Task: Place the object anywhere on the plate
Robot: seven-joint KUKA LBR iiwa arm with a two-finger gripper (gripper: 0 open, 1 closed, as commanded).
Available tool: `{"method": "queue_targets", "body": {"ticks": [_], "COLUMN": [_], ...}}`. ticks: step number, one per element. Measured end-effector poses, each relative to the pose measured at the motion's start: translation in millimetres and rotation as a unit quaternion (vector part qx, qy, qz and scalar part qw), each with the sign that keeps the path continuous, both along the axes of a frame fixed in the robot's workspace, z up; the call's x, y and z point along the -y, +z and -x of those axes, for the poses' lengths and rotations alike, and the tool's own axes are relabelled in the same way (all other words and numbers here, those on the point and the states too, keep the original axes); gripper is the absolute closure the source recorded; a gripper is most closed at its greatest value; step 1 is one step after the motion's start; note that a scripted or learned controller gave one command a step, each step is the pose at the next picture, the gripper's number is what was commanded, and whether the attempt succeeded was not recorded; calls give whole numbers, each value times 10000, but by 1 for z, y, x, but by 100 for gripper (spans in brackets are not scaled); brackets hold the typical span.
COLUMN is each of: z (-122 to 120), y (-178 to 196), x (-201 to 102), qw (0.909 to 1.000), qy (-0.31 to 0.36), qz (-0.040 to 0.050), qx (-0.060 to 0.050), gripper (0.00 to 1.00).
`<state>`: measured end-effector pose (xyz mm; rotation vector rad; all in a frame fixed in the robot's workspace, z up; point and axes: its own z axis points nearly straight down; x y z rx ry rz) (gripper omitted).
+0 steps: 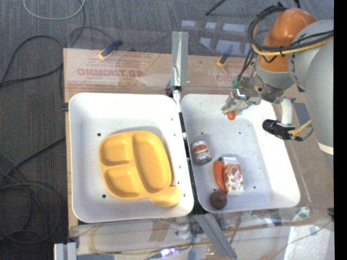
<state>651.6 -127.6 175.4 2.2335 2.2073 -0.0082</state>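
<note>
Over right bin (282, 194): claw (234, 105) pinching small orange-red object (231, 115).

Grey ribbed carpet (135, 15) covers the floor. Black cables (21, 64) trail across it at left; a thin white wire loop (54, 4) lies at top left. Brown cardboard sheet (124, 72) underlies the bench area, bearing two blue-and-yellow clamps (110, 49).

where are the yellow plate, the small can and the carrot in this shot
yellow plate (152, 161), camera view, on its large right compartment
small can (201, 152), camera view, on the middle of its side label
carrot (218, 175), camera view, on its orange body beside the carton
</note>
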Motion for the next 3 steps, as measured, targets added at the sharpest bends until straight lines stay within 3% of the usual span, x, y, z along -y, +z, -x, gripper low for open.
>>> {"method": "queue_targets", "body": {"ticks": [1, 2, 3], "z": [59, 49, 82], "y": [7, 7, 7], "x": [-77, -150, -201], "qw": [9997, 9987, 9958], "qy": [-233, 513, 919], "qz": [-19, -20, -23], "qx": [-2, -4, -7], "gripper": [100, 100, 100]}}
